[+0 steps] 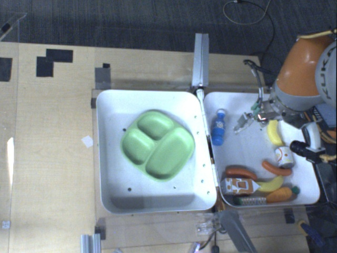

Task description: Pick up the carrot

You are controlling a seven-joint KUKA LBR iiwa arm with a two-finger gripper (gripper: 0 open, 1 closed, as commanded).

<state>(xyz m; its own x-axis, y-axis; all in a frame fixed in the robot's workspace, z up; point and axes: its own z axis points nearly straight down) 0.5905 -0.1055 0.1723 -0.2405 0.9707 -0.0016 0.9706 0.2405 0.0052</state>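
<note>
Down there, carrot (279,194) against bin wall (311,198)

Two white bins side by side on a wooden bench. Left bin (108,194): a green divided plate (158,144). Right bin (239,146): blue bottle (218,127), two bananas, sausages, orange carrot (279,194) at the near edge. Gripper (248,119) above the bin's far part, fingers apart, holding nothing.
</note>
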